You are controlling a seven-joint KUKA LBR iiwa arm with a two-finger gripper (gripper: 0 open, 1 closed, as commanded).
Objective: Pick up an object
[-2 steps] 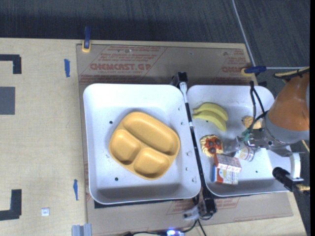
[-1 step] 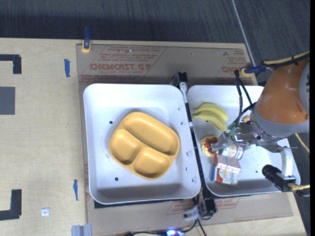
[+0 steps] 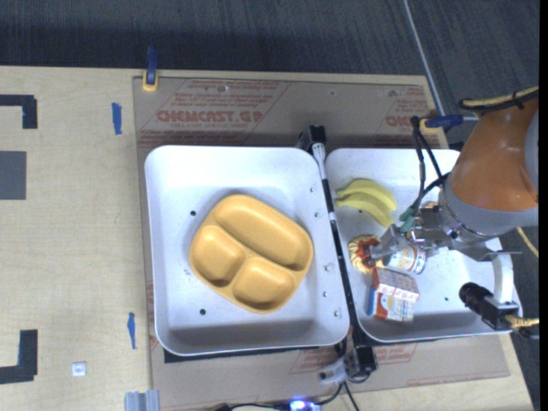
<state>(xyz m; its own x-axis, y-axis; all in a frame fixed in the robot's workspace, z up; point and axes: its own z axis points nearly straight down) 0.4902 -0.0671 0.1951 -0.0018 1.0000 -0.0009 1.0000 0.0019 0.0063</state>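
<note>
The right bin (image 3: 445, 165) holds a yellow banana bunch (image 3: 368, 199) at its far left. Nearer lie a small red and orange item (image 3: 363, 252), a silver can-like item (image 3: 409, 261) and a red and white carton (image 3: 394, 302). My gripper (image 3: 400, 235) reaches in from the right and hangs low over the middle of this bin, right above the silver item and just beyond it. Nothing is visibly lifted; all the items rest on the bin floor.
The left bin (image 3: 171, 187) holds a large yellow divided plate (image 3: 250, 252) lying in its middle. A black divider rail (image 3: 330, 212) runs between the two bins. The grey and orange arm (image 3: 497, 178) covers the right bin's right side.
</note>
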